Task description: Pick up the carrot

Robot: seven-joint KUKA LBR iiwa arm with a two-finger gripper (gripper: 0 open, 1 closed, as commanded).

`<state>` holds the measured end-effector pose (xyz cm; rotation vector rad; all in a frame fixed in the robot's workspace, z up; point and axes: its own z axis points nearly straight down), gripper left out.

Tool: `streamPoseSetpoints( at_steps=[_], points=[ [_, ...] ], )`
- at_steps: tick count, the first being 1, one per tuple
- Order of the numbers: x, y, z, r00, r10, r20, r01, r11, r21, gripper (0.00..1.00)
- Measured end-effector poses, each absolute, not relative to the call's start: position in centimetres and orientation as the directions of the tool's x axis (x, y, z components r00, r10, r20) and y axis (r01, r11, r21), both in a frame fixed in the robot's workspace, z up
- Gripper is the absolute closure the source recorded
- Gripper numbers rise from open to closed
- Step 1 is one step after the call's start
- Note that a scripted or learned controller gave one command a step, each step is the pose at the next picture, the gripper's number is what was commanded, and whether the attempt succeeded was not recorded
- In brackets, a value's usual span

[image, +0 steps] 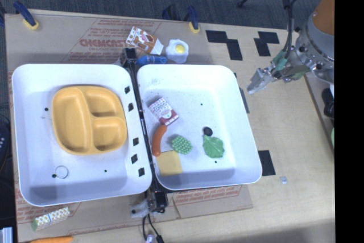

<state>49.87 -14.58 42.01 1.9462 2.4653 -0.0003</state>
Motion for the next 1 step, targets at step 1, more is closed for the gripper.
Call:
streamPoseSetpoints(
  at_steps=[1],
  points=[
    [47.61,-20.29,34.73,-0.19,0.982,0.0,0.982,0.19,-0.002,1.0]
  ],
)
